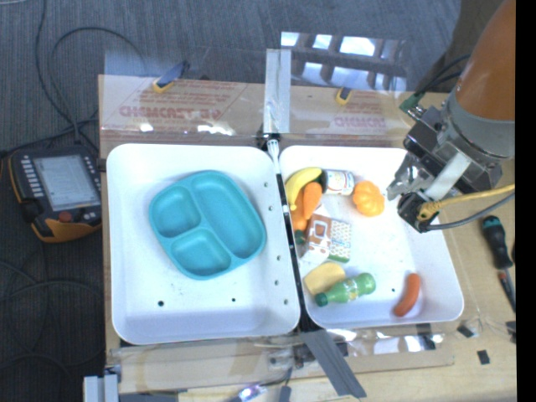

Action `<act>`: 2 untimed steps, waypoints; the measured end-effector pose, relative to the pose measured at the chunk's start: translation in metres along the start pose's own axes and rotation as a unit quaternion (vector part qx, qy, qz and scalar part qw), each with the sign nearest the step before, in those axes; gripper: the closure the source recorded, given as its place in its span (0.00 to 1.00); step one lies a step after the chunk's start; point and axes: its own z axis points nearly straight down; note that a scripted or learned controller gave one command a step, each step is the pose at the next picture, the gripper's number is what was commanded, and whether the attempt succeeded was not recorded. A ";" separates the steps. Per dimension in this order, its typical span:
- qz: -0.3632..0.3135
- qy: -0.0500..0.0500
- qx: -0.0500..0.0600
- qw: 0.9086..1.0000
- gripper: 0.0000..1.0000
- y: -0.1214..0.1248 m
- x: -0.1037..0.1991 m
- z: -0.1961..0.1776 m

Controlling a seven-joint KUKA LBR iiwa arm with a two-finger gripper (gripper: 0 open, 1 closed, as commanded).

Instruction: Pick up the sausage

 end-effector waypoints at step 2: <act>-0.007 -0.001 0.001 1.000 1.00 0.033 -0.031 0.085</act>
